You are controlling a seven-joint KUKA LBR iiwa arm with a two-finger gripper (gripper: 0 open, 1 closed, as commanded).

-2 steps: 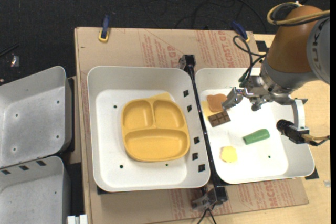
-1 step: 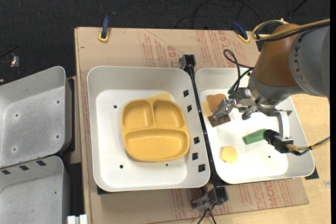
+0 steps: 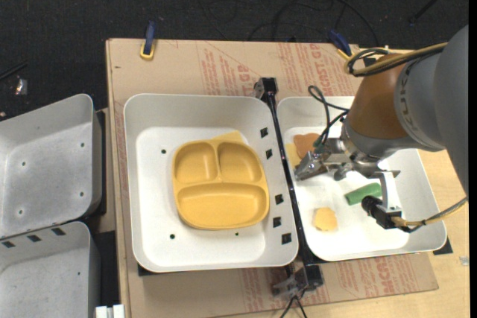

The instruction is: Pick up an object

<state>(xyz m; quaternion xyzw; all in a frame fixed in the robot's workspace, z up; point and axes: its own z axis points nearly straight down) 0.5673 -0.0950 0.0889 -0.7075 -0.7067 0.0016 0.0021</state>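
A: So, from the overhead camera, where's the gripper (image 3: pixel 307 167)?

B: Low in the right bin (image 3: pixel 425 175), near its nine o'clock wall. Whether it's spread or closed I cannot tell, and nothing shows in its grasp.

A: Candidates?

B: A green block (image 3: pixel 363 194) at its four o'clock, a small yellow piece (image 3: pixel 325 219) at five o'clock, and a tan piece (image 3: pixel 304 142) just at twelve. A yellow divided tray (image 3: pixel 220 185) lies in the left bin (image 3: pixel 141 182).

A: Handling?

B: Probably all light. The green block looks stiff; pinch across its narrow sides. The tray seems too wide and slick.
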